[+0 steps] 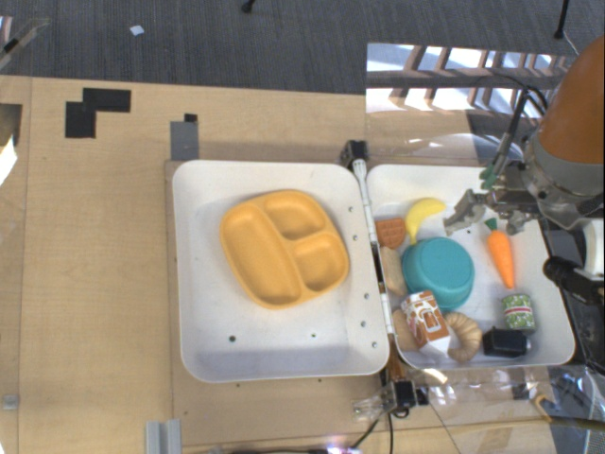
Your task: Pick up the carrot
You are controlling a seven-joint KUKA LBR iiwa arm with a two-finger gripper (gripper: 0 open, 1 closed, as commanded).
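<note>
A wooden desk [95, 301] carries two white bins. The carrot [501, 256] lies in the right bin [558, 348], right of a teal bowl [439, 272], leafy end toward the jaws [490, 208] hovering just above it; their opening cannot be told. A yellow divided plate [284, 248] sits in the left bin [203, 339].
</note>
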